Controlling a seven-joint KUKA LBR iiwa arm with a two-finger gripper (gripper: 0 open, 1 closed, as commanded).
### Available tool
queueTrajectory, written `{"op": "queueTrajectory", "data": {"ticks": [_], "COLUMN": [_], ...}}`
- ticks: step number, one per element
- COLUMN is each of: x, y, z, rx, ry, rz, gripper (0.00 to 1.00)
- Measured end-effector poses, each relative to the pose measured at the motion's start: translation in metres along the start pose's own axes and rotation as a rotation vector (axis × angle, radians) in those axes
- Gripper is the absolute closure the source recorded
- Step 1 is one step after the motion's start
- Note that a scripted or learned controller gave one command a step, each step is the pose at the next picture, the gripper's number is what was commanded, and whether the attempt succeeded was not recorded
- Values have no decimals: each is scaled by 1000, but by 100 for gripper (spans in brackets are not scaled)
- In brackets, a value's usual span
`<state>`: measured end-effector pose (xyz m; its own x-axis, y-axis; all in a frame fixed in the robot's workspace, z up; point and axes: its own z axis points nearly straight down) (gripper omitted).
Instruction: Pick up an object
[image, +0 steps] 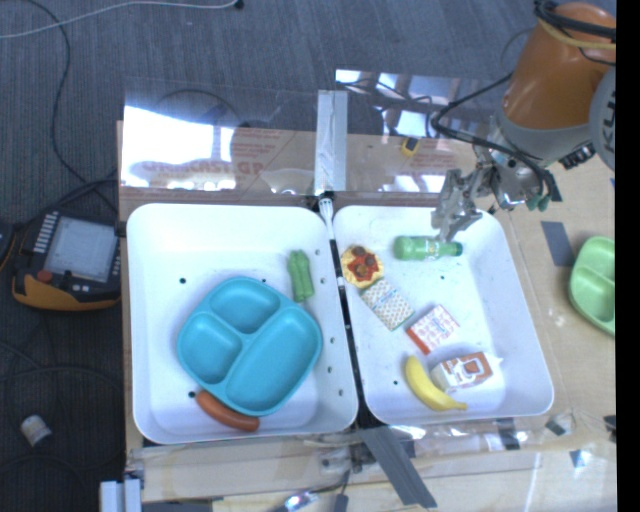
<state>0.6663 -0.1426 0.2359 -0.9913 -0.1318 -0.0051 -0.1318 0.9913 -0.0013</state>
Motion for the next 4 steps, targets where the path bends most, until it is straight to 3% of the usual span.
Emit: {"op": "queueTrajectory", "data": {"ticks": [1,2,4], "x": [-3,-6,-7], "y": [6,23,34], "z": [17,-36,11], "rx": [0,-1,-1], "ry": [3,0,2], "rz": [-96,-254,-447], "gripper": [100,100,100]}}
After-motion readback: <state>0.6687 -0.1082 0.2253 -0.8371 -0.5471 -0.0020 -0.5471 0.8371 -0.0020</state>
